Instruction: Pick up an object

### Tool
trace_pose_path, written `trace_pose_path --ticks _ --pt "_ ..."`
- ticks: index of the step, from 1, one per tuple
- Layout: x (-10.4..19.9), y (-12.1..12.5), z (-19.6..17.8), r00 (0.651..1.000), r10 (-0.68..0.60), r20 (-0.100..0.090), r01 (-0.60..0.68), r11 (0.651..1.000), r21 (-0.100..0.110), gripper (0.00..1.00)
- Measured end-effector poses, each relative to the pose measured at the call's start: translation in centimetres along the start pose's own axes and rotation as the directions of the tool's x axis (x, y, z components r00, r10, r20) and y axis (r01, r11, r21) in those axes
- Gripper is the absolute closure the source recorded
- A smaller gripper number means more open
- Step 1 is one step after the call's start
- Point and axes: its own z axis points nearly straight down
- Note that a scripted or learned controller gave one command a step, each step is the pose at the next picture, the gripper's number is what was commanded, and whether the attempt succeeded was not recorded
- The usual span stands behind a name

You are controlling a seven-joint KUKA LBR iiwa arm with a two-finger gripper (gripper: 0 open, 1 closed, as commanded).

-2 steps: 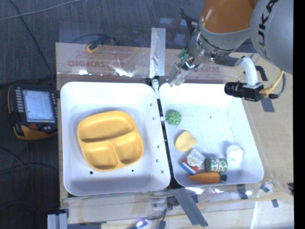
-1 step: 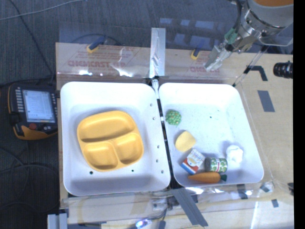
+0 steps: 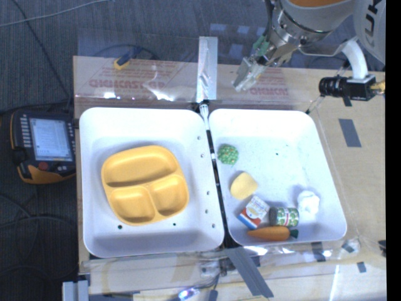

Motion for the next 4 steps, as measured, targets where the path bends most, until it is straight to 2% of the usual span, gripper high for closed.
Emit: trace_pose_path --ticks 1,2,3,4 --pt "5.0 0.6 -0.5 0.989 -0.146 0.001 0.146 0.989 -0.002 1.0" --pt "15.7 2.4 2.2 0.959 -0.284 -0.001 0.284 0.959 -0.002 1.0" --pt "7.8 -1.7 -2.0 0.984 -0.18 0.003 0.18 0.984 -0.004 1.0" --pt "12.2 2.5 5.0 0.992 -0.126 -0.001 0.126 0.992 0.0 1.0"
